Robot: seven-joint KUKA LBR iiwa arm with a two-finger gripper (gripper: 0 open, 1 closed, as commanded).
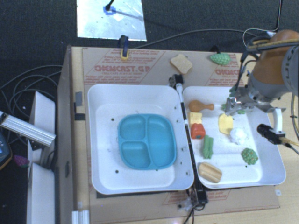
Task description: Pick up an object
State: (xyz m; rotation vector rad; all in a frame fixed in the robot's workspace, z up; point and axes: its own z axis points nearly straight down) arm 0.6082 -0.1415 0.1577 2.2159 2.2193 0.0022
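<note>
Over the right bin (273, 174), near its back edge, the grey arm with its orange band reaches in from the right, and the hand (232, 105) sits low above the bin floor. It is too small and blurred here to tell whether it is open or closed, and nothing can be made out in its grip.

Just below the hand lies a yellow piece (225, 123), touching or nearly touching a white lump (238, 136) at its lower right. Left of the hand rests a brown drumstick (201, 106) with its narrow end toward the hand. Below that, along the left side of the bin, come a small yellow block (195, 118), a red-orange piece (198, 131) just under it, and a green vegetable (208, 147) standing lengthwise. A bread roll (210, 172) lies at the bin's front left corner, and a green broccoli-like piece (249, 156) sits toward the front right.

Beside it, the left bin (100, 125) holds 1 blue divided plate (146, 141) with 3 compartments, flat near the middle.

Behind the 2 bins, on the cardboard covering the desk (140, 64), a slice of toast (181, 64) lies near the divider, and a green leafy item (220, 58), perhaps a toy vegetable, lies further right.
</note>
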